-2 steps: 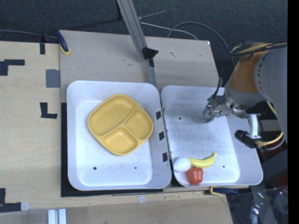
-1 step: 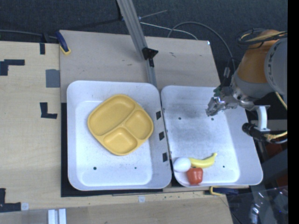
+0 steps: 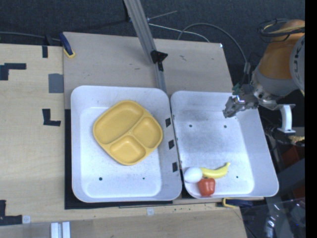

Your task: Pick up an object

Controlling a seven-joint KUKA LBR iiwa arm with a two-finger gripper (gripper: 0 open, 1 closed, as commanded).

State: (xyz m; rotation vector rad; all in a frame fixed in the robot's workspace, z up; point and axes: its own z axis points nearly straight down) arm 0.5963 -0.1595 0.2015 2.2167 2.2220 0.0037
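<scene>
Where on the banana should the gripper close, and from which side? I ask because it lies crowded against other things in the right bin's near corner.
Grip the banana near its raised right end, coming straight down. Its left end lies close to the white egg and the red pepper, while the right part has bare bin floor around it. The gripper hangs at the bin's far right edge.

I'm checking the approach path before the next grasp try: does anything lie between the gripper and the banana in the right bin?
Nothing visible does. The gripper hangs over the right bin, its upper right part; bare floor separates it from the banana. A white egg and red pepper crowd the banana's near side.
</scene>
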